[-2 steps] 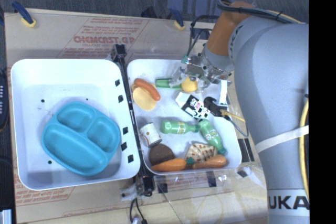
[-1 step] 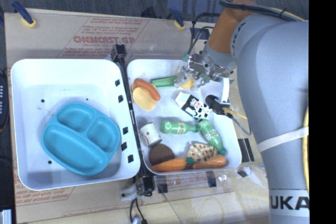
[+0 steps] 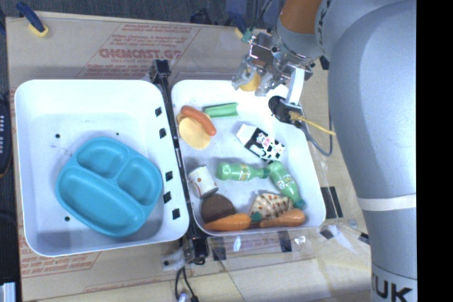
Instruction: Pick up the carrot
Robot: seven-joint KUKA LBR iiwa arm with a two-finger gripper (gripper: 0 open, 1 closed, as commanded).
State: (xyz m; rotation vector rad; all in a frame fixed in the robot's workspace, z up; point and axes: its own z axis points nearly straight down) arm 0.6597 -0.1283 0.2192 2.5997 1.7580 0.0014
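The carrot point(image 3: 226, 223) is orange and lies along the near wall of the right bin point(image 3: 316, 189), beside a brown round item point(image 3: 216, 207). A small green tuft joins it to a second orange piece point(image 3: 285, 218) on its right. My gripper point(image 3: 255, 81) hangs over the far rim of that bin, well away from the carrot. A small yellow object point(image 3: 248, 84) sits between its fingers.
The right bin also holds a hot dog on a bun point(image 3: 196, 124), a green pod point(image 3: 221, 109), a black-and-white carton point(image 3: 260, 142), two green bottles point(image 3: 244, 171), a can point(image 3: 202, 182) and a cracker point(image 3: 271, 204). A blue divided plate point(image 3: 107, 184) lies in the left bin point(image 3: 28, 152).
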